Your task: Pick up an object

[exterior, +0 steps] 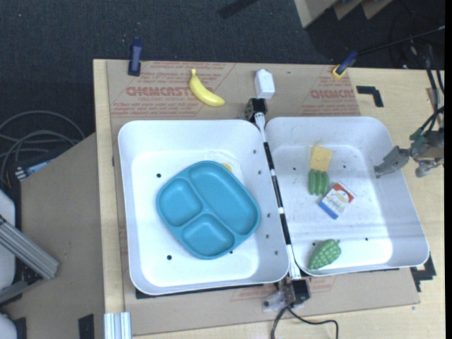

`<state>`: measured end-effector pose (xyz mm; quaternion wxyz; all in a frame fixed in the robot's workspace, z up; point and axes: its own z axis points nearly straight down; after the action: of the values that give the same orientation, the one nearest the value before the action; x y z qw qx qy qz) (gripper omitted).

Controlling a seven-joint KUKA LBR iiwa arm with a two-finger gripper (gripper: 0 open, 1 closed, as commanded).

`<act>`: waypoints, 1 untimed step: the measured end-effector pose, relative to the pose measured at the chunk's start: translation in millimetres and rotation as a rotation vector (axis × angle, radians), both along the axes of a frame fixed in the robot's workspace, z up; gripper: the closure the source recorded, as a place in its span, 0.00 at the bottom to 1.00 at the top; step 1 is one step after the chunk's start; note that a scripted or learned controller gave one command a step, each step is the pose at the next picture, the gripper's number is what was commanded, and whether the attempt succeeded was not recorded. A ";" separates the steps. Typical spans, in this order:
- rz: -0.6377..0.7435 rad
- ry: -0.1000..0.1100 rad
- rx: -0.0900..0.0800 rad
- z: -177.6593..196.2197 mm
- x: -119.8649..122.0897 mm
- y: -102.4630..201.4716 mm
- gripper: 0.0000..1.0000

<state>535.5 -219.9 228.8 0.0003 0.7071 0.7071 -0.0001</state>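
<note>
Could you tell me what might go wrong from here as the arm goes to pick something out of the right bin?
The green pickle lies against the yellow sponge, with the small carton close by, so a grasp there may catch or push a neighbour. The green bumpy toy lies near the right bin's front wall, which could block the approach. The gripper is at the far right rim, so it may clip it.

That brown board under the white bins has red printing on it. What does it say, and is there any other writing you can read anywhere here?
"CHEMCAST": red letters on the brown board, left of the banana; the smaller line beneath is too blurred to read.
"CHEMCAST": again on the board's right part, partly cut off by the right bin.
Small packet in the right bin: red and blue print, too small to read.
No other readable text.
</note>
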 end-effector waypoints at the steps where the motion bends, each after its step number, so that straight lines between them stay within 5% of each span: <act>1: 0.002 0.003 0.003 -72.8 57.8 71.6 0.00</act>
<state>593.3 -148.2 156.1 -0.0017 0.7064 0.7078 -0.0001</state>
